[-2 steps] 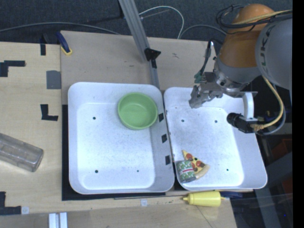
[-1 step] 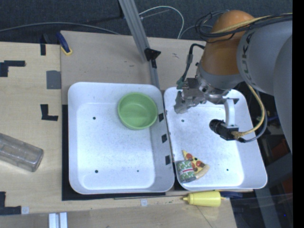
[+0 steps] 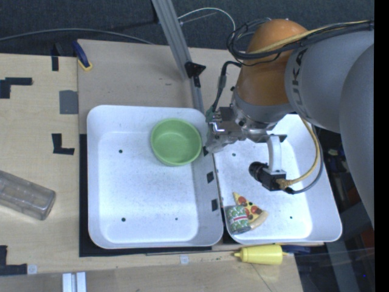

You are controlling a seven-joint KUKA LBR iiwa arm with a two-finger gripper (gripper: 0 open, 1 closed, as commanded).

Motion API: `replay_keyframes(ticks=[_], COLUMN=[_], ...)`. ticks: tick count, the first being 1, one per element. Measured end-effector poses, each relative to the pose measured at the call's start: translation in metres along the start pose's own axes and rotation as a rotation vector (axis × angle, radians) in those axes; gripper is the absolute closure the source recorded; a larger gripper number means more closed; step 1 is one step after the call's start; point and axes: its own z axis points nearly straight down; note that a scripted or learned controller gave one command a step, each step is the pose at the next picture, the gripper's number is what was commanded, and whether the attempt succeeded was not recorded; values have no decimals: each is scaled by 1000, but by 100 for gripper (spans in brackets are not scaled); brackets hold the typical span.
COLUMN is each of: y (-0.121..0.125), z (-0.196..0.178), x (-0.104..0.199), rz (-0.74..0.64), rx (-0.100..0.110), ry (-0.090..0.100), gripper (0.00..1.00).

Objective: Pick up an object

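Pincer [image 3: 214, 140] sits low over the divider between the two bins, right by the green bowl [image 3: 176, 142]; can't tell whether it's open or closed, wrist body hides the tips. Nothing visibly held.

Nearest candidate is the bowl, in the left bin [image 3: 121, 224], upper right corner, rim just beside the divider. My call: shift left off the divider, straddle the near rim with one tip inside and one outside, then close and lift straight. Rim is thin and the bowl looks light, so expect sliding if the approach is off-centre.

Other option: the pizza-slice toy [image 3: 245, 215] in the right bin [image 3: 316, 224], near the front-left corner, flat, harder to grip.

Obstacles: the divider wall itself, plus the black cable fitting [image 3: 266, 176] hanging off the wrist over the right bin. Yellow bottle [image 3: 261, 255] lies on the bench [image 3: 36, 102] in front of the bins, clear plastic container [image 3: 24, 194] well off to the left.
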Motion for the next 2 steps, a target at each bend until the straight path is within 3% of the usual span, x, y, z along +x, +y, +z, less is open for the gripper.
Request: replay_keyframes(ticks=[1,2], y=[-31,-30], z=[3,3], x=[45,42], rz=[1,4], rx=[1,0], ry=[-1,-2], gripper=[100,0])
